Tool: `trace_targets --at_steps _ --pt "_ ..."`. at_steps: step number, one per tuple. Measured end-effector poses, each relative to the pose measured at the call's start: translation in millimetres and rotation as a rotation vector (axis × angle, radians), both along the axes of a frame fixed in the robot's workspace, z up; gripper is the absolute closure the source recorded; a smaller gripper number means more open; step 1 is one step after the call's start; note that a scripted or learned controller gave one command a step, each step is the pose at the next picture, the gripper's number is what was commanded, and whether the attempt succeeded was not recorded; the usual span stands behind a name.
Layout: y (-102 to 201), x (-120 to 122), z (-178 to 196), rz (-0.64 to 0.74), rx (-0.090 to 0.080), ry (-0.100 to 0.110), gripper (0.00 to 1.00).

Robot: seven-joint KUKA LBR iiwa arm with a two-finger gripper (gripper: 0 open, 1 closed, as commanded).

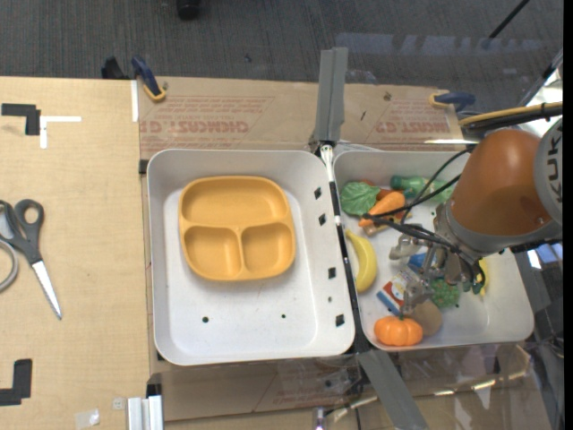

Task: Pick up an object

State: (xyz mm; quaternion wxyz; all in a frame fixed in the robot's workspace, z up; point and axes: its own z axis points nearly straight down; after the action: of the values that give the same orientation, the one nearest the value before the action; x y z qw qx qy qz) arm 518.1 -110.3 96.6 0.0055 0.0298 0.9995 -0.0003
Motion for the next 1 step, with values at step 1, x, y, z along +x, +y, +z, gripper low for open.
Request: trace_targets --at_steps 1 --pt "-18.8 72.8 1.8 0.052 -0.002 -0.005 0.0"
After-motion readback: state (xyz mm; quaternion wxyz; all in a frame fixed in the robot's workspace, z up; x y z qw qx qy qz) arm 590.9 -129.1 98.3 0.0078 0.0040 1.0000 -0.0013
